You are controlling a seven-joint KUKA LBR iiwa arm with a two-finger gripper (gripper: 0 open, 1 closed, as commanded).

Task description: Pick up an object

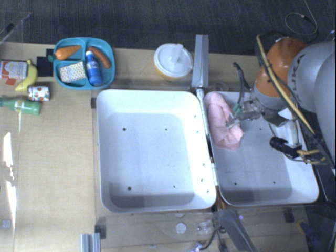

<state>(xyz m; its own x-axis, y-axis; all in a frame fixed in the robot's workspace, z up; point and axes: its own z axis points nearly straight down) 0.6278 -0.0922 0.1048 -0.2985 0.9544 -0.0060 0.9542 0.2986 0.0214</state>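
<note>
Looking down, we saw the jaws (234,117) pressed onto a pink cloth (222,121) at the far-left side of the right bin (273,188), right beside the wall shared with the left bin (152,151). Honestly couldn't tell if they were gripping it.

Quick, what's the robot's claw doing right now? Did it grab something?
Gripper: down at the pink cloth in the right bin; whether it is open, shut or gripping cannot be told.
</note>
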